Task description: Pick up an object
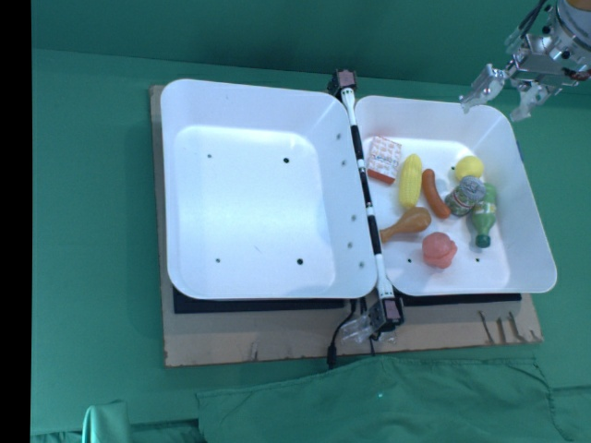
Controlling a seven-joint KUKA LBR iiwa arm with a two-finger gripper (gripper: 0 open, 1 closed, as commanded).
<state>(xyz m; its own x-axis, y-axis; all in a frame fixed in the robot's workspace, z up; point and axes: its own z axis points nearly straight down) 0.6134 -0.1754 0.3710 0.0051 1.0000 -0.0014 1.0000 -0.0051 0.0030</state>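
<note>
The right bin (528, 247) holds several toy foods: a red-and-white carton (384, 159), a yellow corn cob (410, 181), an orange sausage (435, 193), a lemon (469, 166), a grey can (464, 196), a green bottle (483, 214), a brown drumstick (407, 224) and a pink strawberry-like piece (440, 249). My gripper (501, 93) hangs high over the bin's far right corner, open, with nothing between its fingers.
The left bin (185, 118) lies beside the right one, split from it by a black-and-white bar (363, 192). Both rest on a cardboard sheet (443, 341) over green cloth. A cable clump (367, 326) sits at the bar's near end.
</note>
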